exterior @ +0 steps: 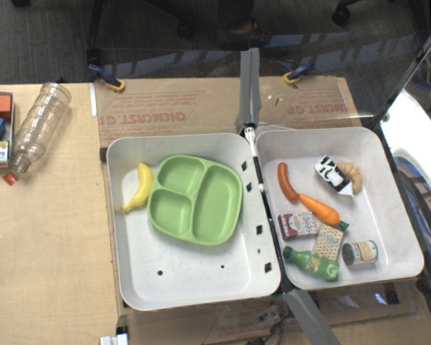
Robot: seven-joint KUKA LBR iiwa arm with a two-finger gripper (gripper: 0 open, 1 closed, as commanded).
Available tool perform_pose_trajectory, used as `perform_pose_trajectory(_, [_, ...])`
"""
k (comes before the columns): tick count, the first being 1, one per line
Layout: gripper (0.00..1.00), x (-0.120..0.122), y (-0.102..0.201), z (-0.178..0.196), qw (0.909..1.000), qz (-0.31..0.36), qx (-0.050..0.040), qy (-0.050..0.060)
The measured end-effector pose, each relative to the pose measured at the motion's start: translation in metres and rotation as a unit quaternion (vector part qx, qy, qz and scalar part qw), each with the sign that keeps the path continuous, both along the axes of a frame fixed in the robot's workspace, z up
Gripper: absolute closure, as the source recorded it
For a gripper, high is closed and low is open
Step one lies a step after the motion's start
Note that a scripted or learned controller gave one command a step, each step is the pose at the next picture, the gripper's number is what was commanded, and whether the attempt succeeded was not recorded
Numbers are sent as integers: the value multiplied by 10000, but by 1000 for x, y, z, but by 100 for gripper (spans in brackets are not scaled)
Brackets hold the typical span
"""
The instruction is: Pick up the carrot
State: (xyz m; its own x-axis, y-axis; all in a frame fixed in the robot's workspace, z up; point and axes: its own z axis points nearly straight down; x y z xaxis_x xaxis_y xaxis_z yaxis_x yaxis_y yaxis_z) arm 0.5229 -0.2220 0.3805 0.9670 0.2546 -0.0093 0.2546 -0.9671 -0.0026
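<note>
While I watch from above, the carrot lies in the right bin, near its middle.
I see it slanted, its upper end just beside a red sausage and its lower end touching a snack packet; a small carton sits just under it. A green divided plate and a banana lie in the left bin. I cannot tell the tool's state.

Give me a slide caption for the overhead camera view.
Carrot lies among toys in the right bin; green plate and banana in the left.
</note>
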Motion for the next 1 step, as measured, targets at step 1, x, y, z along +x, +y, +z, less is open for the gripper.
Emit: perform_pose_trajectory(1, [100, -6, 0, -17, 9985, 541, 3, -5])
